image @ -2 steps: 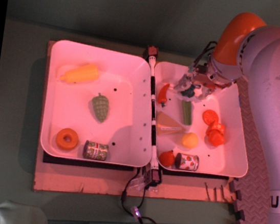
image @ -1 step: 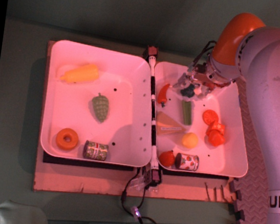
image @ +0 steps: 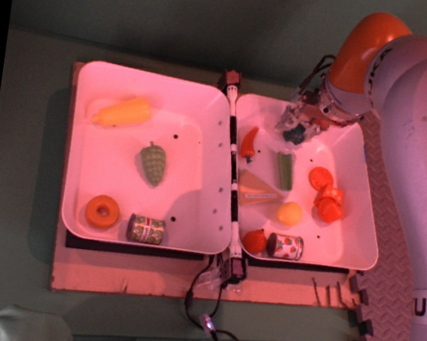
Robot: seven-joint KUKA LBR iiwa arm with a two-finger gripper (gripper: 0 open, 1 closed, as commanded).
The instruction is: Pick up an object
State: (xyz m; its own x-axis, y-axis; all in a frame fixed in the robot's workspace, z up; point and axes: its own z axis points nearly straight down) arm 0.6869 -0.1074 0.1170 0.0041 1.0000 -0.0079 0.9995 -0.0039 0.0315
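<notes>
Two white bins (image: pixel 207 102) are sitting under your camera view, and your gripper (image: pixel 298 129) is hanging over the right bin's far end, nothing visibly held, with the green stick (image: pixel 284 170) lying nearby, so picking is pending.

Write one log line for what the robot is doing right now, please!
arm: reaching from right | hand: over right bin, far end | nearest: green stick, red pepper | held: nothing seen | left bin: untouched

The bench (image: pixel 128 276) bears 2 white bins (image: pixel 90 148) (image: pixel 355 201), side by side, touching.
</notes>
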